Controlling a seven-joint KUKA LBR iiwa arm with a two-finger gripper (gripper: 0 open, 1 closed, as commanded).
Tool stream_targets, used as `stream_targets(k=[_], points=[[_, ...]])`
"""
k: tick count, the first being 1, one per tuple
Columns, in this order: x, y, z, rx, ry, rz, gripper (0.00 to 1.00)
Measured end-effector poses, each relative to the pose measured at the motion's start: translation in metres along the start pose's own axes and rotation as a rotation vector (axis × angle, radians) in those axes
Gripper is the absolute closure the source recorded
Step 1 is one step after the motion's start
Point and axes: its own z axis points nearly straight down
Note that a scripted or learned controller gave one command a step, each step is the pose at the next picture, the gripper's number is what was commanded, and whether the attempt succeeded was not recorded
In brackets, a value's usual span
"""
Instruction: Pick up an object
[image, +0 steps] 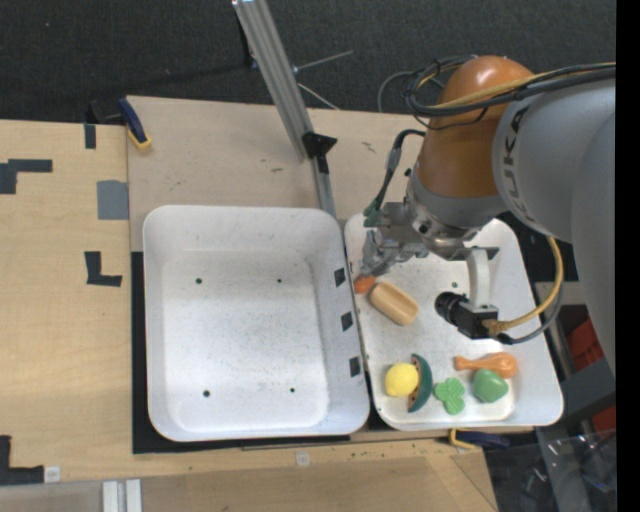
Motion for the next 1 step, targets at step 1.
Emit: stream_targets(k=[1], points=[[0.0513, 0.0136, 0.0012, -0.001, 0.0, 0.001, 1.0]])
